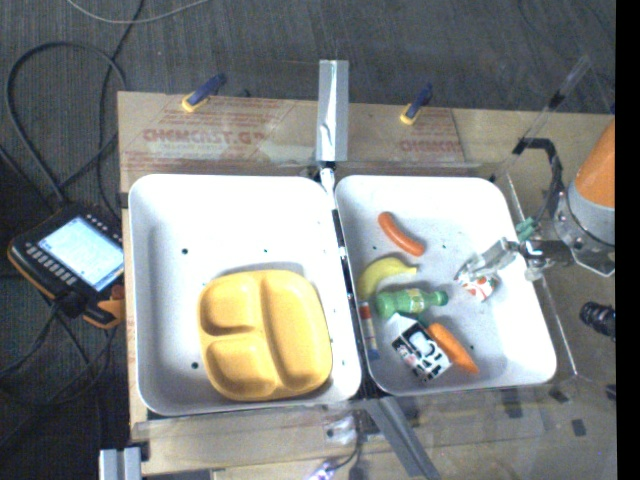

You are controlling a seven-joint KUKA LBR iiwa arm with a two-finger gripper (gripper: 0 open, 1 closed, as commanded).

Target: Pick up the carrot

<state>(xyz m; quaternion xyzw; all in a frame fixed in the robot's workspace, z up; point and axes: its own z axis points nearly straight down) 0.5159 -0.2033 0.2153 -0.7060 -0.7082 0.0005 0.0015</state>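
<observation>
**Layout of the two bins on the counter**

Two bins sit side by side on the counter (290,138). The left bin (160,218) holds a divided tray (265,333) toward its front. The right bin (520,338) holds a sausage (401,234) at the back, a banana (385,271) before it, a bottle (410,300) touching the banana's front, and the carrot (453,348) beside a card (420,353) at the front. The hand (492,260) hovers over the bin's right half.
</observation>
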